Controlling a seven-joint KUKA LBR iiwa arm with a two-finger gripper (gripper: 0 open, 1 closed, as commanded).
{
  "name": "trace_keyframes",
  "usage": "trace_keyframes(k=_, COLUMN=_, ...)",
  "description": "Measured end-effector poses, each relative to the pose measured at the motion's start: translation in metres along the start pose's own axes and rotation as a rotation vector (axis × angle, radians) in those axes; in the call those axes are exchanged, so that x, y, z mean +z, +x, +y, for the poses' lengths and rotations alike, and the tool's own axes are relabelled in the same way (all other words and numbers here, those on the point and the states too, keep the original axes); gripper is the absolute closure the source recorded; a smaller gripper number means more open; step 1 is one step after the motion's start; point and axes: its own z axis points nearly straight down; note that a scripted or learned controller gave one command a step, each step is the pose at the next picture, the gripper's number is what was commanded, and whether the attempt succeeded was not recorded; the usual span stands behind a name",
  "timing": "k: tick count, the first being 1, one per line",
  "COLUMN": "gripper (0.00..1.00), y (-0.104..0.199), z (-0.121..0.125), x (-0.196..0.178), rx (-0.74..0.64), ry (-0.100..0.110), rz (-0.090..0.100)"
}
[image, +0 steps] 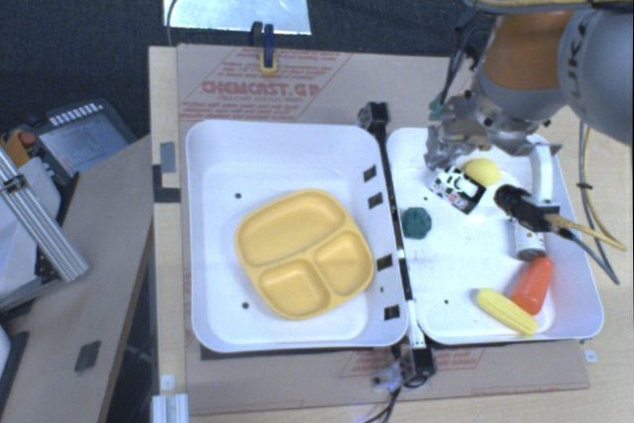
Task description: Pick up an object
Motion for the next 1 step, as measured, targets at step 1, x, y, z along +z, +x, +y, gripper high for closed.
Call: trace_keyframes(k=1, gripper=1.0, y=0.0563, z=0.0127, x=0.0167, rx=0.0, ry=0.001, rz=0.0)
